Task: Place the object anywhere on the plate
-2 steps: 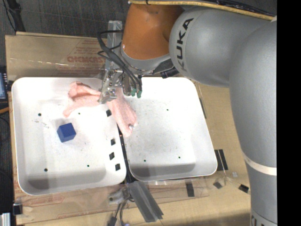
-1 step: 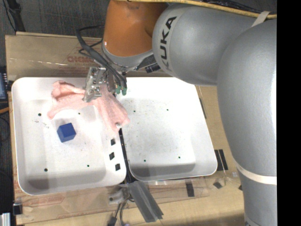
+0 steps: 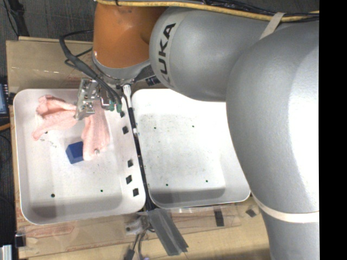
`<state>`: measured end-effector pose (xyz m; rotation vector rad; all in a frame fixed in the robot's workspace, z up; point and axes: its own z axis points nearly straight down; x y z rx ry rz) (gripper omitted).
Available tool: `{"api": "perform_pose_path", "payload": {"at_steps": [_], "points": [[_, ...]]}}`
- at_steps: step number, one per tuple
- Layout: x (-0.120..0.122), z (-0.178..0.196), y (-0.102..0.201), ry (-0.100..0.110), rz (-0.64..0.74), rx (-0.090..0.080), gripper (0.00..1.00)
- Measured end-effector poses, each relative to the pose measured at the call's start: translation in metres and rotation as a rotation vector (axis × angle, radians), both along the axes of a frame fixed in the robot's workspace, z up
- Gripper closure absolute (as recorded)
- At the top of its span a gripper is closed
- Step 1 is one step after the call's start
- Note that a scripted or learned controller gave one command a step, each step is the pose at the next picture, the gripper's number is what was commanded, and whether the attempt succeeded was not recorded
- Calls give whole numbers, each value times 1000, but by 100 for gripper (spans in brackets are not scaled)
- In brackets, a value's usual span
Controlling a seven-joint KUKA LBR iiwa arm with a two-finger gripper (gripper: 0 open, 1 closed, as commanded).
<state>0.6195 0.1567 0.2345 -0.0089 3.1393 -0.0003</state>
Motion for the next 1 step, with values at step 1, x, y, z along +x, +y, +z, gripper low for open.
{"api": "perform_pose_path", "payload": {"at_steps": [1], "points": [[0, 0, 0, -1, 0, 0, 0]]}}
